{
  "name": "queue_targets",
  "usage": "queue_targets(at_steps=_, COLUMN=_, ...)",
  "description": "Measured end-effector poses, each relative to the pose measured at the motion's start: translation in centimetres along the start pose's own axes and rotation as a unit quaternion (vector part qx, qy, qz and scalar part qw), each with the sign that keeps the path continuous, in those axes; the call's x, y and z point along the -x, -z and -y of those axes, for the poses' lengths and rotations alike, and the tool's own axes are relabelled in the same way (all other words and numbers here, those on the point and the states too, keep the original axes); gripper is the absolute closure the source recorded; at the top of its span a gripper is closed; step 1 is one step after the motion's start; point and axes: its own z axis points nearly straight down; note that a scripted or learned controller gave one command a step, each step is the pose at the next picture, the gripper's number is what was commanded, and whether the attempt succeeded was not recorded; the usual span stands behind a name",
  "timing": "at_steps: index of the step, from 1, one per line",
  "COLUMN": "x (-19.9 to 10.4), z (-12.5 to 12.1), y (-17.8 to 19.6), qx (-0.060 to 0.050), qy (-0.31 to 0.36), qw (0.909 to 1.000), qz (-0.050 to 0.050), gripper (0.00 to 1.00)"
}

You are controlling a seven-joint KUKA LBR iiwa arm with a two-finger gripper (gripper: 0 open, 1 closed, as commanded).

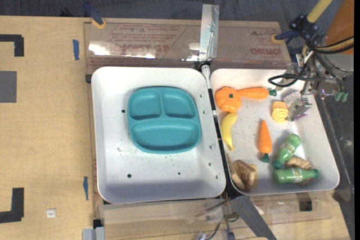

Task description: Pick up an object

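The right bin point(326, 137) holds several toy foods. An orange pumpkin point(227, 99) and a long carrot point(253, 93) lie at its back left, with a yellow banana point(228, 130) below them. A yellow corn piece point(279, 112) sits near the middle back. A small carrot point(264, 140) and two green bottles point(287, 149) point(295, 175) lie toward the front, beside a brown pastry-like piece point(244, 173). My gripper point(297, 104) hangs low at the back right of this bin, just right of the corn. Nothing shows between its tips.
The left bin point(107, 121) holds a teal divided plate point(163, 119). A metal divider post point(209, 31) stands at the back between the bins. Cables point(315, 64) trail from the arm over the right bin's back right corner.
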Motion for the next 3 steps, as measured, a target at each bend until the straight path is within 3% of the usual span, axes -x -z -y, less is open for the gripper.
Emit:
queue_targets(at_steps=1, x=-4.5, z=-1.2, y=-9.9, qx=0.000, qy=0.046, qw=0.9989, qz=0.001, gripper=0.00)
queue_targets(at_steps=2, x=-4.9, z=-2.1, y=-10.6, qx=0.000, qy=0.023, qw=0.9997, qz=0.001, gripper=0.00)
queue_targets(at_steps=3, x=-4.4, z=-2.3, y=-9.3, qx=-0.002, qy=0.024, qw=0.9997, qz=0.010, gripper=1.00)
